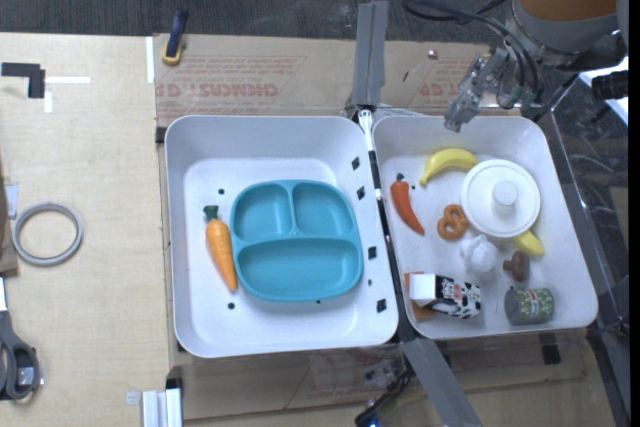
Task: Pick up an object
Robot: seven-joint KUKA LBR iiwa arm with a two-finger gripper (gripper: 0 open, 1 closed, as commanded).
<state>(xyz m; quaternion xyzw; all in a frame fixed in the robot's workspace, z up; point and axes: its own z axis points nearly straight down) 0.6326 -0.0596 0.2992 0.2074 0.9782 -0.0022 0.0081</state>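
My gripper (470,105) hangs over the back rim of the right bin (560,165), up and to the right of a yellow banana (447,161). Nothing shows in it. In the right bin lie a red chili pepper (405,203), a pretzel (452,221), a white lidded pot (501,198), a small white lump (481,256), a brown piece (516,266), a green can (528,305) and a cow-patterned carton (447,294). The left bin (190,165) holds a blue divided plate (297,240) and a carrot (221,250) beside it.
A grey divider bar (370,55) runs back between the bins. On the bench at left lie a grey tape ring (45,233) and scissors (15,370). A small blue and yellow tool (177,37) sits on the cardboard behind the left bin.
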